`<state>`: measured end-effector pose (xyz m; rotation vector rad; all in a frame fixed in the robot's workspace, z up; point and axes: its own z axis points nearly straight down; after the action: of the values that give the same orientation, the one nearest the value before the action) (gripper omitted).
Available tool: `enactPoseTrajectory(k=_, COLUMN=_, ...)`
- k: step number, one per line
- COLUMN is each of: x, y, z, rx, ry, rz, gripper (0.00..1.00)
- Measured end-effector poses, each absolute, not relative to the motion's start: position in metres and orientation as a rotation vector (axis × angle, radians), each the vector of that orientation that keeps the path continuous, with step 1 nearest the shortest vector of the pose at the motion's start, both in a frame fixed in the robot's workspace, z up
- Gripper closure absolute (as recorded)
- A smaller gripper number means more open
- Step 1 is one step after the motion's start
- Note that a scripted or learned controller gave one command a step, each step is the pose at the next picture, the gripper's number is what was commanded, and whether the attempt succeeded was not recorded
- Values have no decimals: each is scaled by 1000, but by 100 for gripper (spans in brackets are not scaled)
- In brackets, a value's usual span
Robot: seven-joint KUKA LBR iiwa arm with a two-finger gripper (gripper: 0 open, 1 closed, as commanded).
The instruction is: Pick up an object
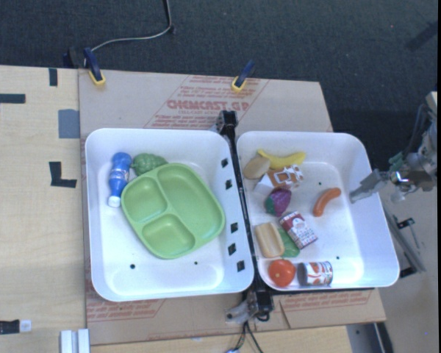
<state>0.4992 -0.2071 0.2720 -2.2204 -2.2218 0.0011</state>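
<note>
Tool (pixel 367 186) at right bin (pixel 375 219) rim, beside sausage (pixel 325 201).

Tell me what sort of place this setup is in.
Probably a robotics lab test bench: two white bins clamped side by side on a cardboard sheet, toy food such as a banana and tomato, and taped marks on the bench.

Green tray (pixel 173 210); yellow banana (pixel 283 157); blue bottle (pixel 119 169).
</note>
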Motion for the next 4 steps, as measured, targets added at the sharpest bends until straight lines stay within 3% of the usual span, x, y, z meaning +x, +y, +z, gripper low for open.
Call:
enactPoseTrajectory(k=1, x=483, y=-142, z=140, rx=-2218, ry=-2220, rz=2, gripper=0)
enactPoseTrajectory(k=2, x=485, y=-116, z=96, rx=-2253, ry=-2223, rz=8, gripper=0)
enactPoseTrajectory(k=3, x=550, y=-106, z=87, rx=-2228, ry=-2225, rz=0, gripper=0)
enactPoseTrajectory(k=4, x=592, y=-103, z=86, rx=-2231, ry=-2224, rz=9, gripper=0)
